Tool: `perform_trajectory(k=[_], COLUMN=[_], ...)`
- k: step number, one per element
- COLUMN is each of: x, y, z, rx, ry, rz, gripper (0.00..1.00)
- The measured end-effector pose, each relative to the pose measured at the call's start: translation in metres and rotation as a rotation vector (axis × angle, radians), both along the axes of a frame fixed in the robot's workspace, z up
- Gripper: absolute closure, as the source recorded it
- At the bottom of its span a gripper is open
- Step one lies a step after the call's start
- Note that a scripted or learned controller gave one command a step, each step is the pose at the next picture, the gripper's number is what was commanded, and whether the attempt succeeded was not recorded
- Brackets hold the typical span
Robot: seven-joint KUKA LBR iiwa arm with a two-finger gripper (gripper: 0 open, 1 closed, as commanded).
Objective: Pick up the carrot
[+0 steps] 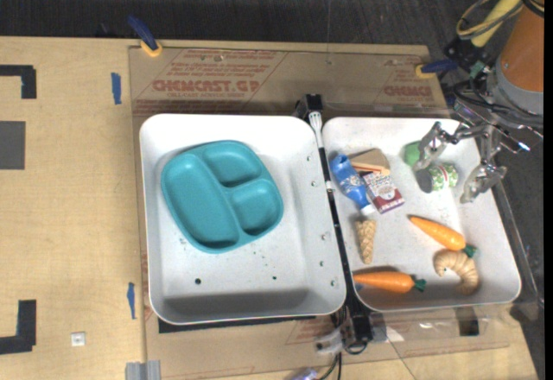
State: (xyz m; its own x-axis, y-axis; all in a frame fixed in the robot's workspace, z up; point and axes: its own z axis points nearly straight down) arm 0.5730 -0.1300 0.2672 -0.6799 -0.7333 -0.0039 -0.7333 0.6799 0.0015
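Carrot (437,232) lies flat in the right bin (508,231), just below and slightly left of the tool (467,164), its orange tip pointing away toward the middle divider and its green stub toward the near right corner. A second carrot (386,281) rests farther down-left from the tool, along the bin's near wall. Beside the first carrot's green end sits a croissant (458,269), almost touching it. The tool hangs spread and empty over the bin's far right part, a green object (429,164) just to its left. For a clean grasp, I would turn the spread tool across the carrot's long axis, come down over its thicker middle, and stay clear of the croissant and the bin wall.
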Motion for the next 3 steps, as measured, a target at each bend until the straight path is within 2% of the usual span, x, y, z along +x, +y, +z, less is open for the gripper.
perform_trajectory(k=[1, 2, 3], x=[-0.028, -0.058, -0.053], y=[-0.028, -0.048, -0.046], z=[-0.162, -0.177, -0.164], rx=[0.002, 0.001, 0.002], ry=[0.006, -0.011, -0.026], rz=[-0.014, -0.352, -0.35], gripper=[0.0, 0.0, 1.0])
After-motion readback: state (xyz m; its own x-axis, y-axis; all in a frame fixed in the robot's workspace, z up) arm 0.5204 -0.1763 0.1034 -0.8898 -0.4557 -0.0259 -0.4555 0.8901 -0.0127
